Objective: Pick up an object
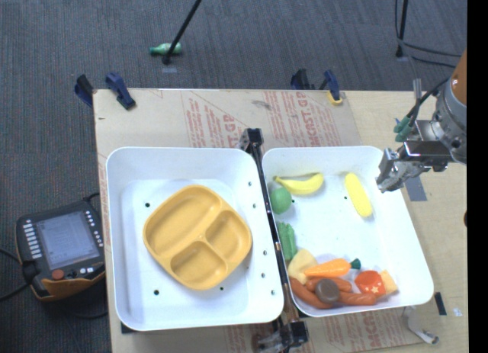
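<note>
Gripper (pixel 390 170) hangs at the upper right rim of the right bin (pixel 396 226), metal-grey, boxy, with cable loops above; whether its fingers are spread or closed cannot be told at this slant, and nothing shows between them. Nearest thing to it, just left and a little below: a smooth yellow elongated piece, corn-like (pixel 359 194), lying on the bin floor. Further left, a curved yellow banana (pixel 300 184), glossy plastic look, and beyond it a round green fruit (pixel 280 200) against the bin's left wall. Below and left of the gripper, a crowded heap in the bin's lower part: orange carrot (pixel 329 268) with green tip, red tomato (pixel 369 280), pale yellow wedge (pixel 303 261), a brown round-capped piece (pixel 328 290), sausage-like reddish pieces (pixel 309 294), a green pod (pixel 287 239). Far left, the left bin (pixel 122 191) carries a yellow three-compartment tray (pixel 197 235), matte, rounded corners. Both bins are shallow white plastic, sitting on a printed cardboard sheet (pixel 229 119) clamped with blue clips (pixel 120 88). Floor is dark ribbed carpet (pixel 76 24). A teach pendant (pixel 59 246) lies on the floor far left.
</note>
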You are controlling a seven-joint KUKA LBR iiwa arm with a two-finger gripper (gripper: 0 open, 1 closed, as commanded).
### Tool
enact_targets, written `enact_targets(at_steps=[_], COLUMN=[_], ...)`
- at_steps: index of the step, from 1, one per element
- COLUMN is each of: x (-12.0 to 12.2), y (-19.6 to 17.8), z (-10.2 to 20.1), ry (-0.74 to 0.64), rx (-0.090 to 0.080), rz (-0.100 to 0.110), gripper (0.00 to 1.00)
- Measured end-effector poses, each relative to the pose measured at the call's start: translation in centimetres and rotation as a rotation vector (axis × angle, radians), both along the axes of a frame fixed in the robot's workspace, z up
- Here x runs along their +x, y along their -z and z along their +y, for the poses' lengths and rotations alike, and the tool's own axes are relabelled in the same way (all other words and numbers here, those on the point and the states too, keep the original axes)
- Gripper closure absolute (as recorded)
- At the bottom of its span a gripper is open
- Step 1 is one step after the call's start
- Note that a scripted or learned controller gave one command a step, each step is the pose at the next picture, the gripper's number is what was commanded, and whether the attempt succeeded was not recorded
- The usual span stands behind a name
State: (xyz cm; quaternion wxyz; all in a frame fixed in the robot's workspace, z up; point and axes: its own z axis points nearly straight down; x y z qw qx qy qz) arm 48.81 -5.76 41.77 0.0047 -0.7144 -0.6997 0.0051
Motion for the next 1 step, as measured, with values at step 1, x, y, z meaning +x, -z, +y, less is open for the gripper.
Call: enact_targets(at_steps=[1], x=[0.06], y=[-0.92], z=[0.07], ry=[-0.009], rx=[0.000], rz=[0.003], gripper=[1.00])
